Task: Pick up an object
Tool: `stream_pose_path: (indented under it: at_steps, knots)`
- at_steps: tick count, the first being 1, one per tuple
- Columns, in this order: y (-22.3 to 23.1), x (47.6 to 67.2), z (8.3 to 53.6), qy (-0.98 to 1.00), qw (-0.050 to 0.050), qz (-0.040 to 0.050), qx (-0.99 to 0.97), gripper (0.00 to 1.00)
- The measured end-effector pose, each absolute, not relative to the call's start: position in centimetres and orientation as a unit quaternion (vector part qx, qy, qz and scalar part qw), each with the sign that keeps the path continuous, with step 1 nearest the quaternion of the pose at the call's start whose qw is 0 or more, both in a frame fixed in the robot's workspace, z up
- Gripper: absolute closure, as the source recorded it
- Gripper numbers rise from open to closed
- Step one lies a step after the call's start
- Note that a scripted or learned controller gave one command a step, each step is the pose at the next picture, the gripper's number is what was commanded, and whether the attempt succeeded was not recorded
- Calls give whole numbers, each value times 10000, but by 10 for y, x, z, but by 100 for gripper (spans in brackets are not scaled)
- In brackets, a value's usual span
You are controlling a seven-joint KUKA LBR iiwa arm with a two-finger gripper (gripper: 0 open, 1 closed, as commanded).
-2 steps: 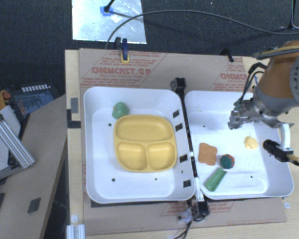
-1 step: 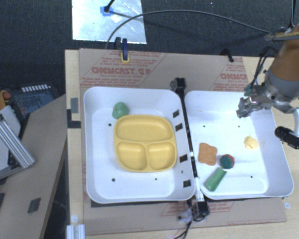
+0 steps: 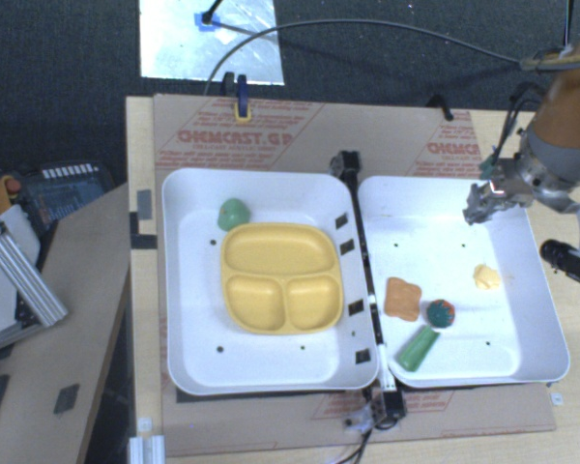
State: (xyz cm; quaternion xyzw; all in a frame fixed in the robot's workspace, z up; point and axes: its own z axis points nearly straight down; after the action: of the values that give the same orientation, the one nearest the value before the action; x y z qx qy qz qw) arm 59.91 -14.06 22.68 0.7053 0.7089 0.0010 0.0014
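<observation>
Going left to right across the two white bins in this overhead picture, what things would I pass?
Green ball → yellow divided tray → orange piece → green stick → round multicoloured ball → gripper and small pale yellow item.

We read "CHEMCAST GP" in red on the brown protective sheet [image 3: 300, 124] under the bins, at upper left; the same mark repeats, partly legible, at upper right.

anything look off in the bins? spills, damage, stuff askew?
Nothing stands out. The yellow divided tray lies flat in the left bin with a green ball at its upper corner. In the right bin, the orange piece, green stick, multicolored ball and pale yellow piece are loosely scattered.
</observation>
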Motion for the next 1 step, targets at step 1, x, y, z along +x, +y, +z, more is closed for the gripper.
stream_pose_path:
  at_steps: [1]
  knots:
    - [-88,597,236,7104,5,14,7038,100]
